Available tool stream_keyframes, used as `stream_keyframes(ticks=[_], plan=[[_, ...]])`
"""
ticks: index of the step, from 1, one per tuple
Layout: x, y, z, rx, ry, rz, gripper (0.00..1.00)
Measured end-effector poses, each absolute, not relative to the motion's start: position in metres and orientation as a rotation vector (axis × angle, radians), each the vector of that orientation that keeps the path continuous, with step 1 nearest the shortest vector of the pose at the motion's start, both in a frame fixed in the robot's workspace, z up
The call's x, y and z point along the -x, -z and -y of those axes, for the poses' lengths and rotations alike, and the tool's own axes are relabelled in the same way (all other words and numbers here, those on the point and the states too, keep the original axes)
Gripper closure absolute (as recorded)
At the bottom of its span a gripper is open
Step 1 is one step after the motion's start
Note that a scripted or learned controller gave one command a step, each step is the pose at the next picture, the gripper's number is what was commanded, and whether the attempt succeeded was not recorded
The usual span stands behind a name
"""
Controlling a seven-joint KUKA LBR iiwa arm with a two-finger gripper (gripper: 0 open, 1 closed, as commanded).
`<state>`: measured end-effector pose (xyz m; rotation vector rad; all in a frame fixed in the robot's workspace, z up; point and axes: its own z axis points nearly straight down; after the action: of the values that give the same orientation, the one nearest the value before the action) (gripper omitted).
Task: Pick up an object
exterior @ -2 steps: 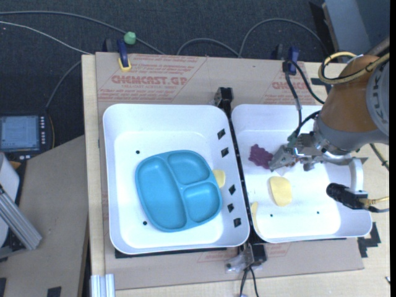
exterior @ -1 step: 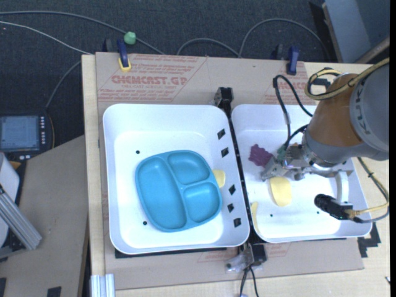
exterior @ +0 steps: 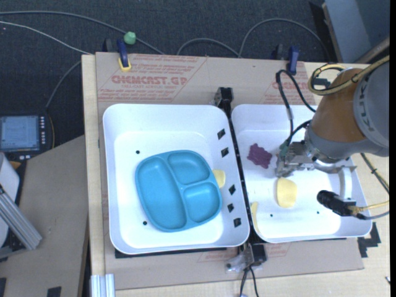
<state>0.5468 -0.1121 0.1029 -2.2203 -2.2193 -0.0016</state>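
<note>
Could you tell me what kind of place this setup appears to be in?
Probably a robotics lab bench: a grey and orange robot arm reaches over two shallow white plastic bins clamped to a cardboard-covered table, with loose cables trailing across dark carpet.

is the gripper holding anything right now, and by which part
Cannot be told: the gripper sits in the right white bin just above the pale yellow rounded object, beside the purple lumpy object.

Both white bins (exterior: 124,166) look like smooth, slightly glossy plastic. The blue divided tray (exterior: 178,189) in the left bin has the same moulded plastic sheen. Right of that tray, under my gripper (exterior: 286,171), the pale yellow object (exterior: 286,193) looks smooth and matt, the purple one (exterior: 260,156) duller and lumpy. My worktop (exterior: 161,73) is matt printed board.
</note>
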Motion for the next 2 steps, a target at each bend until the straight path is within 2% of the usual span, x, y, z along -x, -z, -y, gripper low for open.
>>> stream_keyframes(ticks=[1, 2], plan=[[-0.547, -0.146, 0.11, 2.222, 0.004, 2.225, 1.0], [-0.547, -0.21, 0.107, 2.223, 0.007, 2.227, 1.0]])
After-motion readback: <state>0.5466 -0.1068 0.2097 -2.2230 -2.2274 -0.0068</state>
